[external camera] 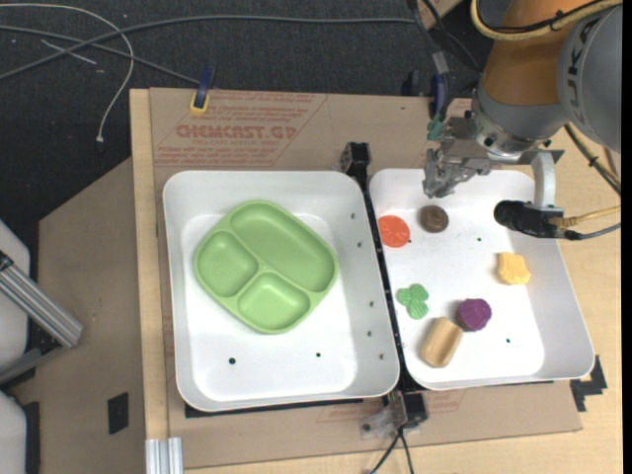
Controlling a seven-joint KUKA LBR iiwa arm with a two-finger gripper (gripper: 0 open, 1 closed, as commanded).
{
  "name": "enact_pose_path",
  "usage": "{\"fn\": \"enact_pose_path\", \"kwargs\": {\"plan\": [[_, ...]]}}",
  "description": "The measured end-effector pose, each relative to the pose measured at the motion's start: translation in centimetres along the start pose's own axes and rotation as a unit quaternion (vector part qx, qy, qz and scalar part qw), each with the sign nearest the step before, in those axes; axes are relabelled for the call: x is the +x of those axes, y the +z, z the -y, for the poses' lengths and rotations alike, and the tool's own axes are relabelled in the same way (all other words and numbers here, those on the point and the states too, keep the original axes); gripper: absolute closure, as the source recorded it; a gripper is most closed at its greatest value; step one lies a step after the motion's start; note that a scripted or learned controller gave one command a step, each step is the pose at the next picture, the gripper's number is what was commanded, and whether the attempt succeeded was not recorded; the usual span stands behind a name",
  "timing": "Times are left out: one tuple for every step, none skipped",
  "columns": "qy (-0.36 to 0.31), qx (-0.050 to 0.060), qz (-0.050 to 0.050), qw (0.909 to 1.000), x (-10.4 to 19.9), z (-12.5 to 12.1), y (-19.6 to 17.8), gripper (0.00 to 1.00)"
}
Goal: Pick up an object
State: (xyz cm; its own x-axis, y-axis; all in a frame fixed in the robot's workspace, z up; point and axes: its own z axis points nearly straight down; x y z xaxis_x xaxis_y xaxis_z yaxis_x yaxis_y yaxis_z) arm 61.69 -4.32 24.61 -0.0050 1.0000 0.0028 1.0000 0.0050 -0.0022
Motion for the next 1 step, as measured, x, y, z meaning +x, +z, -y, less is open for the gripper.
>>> {"fn": "enact_pose_path", "kwargs": {"plan": [[0.0, 0.001, 0.0, 1.0, 4.54, 1.82, 0.65, 1.0]]}}
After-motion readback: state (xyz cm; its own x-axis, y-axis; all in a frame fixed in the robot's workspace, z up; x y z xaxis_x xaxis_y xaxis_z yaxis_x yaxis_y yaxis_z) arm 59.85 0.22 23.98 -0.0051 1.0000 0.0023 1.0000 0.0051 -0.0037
